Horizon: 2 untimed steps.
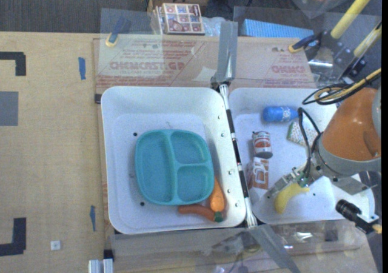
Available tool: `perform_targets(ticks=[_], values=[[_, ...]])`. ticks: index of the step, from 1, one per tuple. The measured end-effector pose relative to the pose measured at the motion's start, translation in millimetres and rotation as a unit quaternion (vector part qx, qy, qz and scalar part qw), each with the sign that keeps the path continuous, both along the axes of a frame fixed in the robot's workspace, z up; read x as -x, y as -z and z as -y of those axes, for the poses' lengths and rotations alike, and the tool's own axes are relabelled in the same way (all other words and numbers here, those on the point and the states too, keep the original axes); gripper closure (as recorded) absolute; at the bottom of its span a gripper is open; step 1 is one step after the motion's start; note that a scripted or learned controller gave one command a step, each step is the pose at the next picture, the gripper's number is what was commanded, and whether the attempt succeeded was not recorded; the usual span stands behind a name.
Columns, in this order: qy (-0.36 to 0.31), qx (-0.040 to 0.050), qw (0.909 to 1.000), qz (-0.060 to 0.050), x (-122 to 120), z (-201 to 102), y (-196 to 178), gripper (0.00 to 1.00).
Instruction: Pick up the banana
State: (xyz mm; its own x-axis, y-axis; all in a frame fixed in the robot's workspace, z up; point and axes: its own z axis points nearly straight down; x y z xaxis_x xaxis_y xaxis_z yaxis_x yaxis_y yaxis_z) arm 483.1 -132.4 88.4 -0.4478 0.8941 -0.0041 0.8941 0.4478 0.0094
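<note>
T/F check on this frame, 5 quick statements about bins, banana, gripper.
1. The yellow banana lies in the right white bin. True.
2. The teal divided plastic tray sits in the right bin. False: it sits in the left white bin.
3. The two-finger gripper is at the banana's upper end. True, though whether it grips the banana cannot be told.
4. The orange carrot lies on top of the teal tray. False: it lies beside the tray's lower right corner.
5. The blue cylindrical bottle stands upright by the banana. False: it lies on its side near the bin's far edge.
</note>
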Motion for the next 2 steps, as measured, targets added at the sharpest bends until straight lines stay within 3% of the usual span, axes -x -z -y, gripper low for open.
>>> perform_targets(ticks=[1, 2], values=[[0.0, 0.0013, 1.0, 0.003, -1, 0, -11, 1.0], [0.161, 0.0, 0.9869, -0.004, -18, -57, -96, 1.0]])
